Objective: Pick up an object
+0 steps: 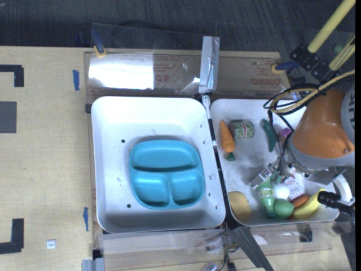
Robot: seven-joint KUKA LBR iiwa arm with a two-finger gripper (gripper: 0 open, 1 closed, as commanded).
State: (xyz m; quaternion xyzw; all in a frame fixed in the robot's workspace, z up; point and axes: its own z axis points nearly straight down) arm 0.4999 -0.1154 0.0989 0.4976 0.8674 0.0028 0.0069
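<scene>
Gripper: the two-finger gripper (274,176) is low in the right bin, among a cluster of toy items; whether it is spread or pressed together cannot be told, as it is lost in the clutter.
Arm: one grey arm with an orange band (321,130) reaches in from the right, above the right bin.
Cluster at the gripper: one green plastic toy vegetable (280,208), one small white round piece (280,193), one red-and-white packet (295,189), one yellow banana-shaped toy (308,209), all close together near the bin's front wall.
Further out in the right bin: one orange toy carrot (227,138) by the left wall, one small green-labelled can (243,129) just beside it, one dark green slim piece (268,133) near the arm, one yellow-brown rounded fruit (240,204) in the front left corner.
Right bin: one shallow white bin (248,107).
Left bin: one shallow white bin (107,151) holding one blue three-compartment plastic tray (166,173) at its middle.
Desk: pale wooden desk (42,162) carrying both bins side by side.
</scene>
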